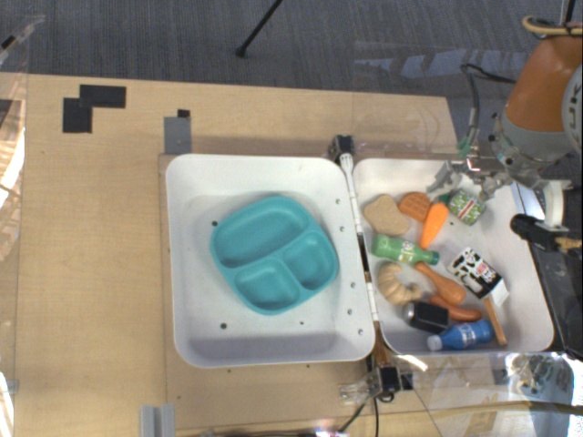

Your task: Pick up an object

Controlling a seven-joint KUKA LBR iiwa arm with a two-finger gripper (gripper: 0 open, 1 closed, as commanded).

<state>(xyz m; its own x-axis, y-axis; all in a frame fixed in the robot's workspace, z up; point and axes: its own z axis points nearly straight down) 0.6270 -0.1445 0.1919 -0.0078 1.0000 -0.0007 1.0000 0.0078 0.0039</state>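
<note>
A: What is sitting under all of this?

B: A pale wooden surface (91, 271) is carrying two shallow white bins side by side, with grey carpet lying beyond its far edge. The left bin (191, 335) is holding a teal divided plate (273, 253) near its middle.

A: And the right bin (537, 326)?

B: It is holding a heap of toy food. A tan bread slice (385, 213) is lying by the far-left corner, with an orange carrot (434, 225) tilting just beside it. A green bottle (404, 249) is lying across the middle, a pale croissant (398, 283) is sitting below it, and a black-and-white carton (476, 272) is resting toward the right. A blue bottle (466, 336) is lying along the near wall, next to a dark can (426, 315).

A: Where is the arm?

B: It is reaching in from the right, its orange band (542, 85) showing above the wrist. The gripper (467, 189) is hanging over the far part of the right bin.

A: How are the fingers (444, 179) standing?

B: They are spreading wide, one on each side of a small green-and-white packet (466, 207), which is lying on the bin floor just beside the carrot's tip. Whether they are touching it, I cannot tell.
</note>
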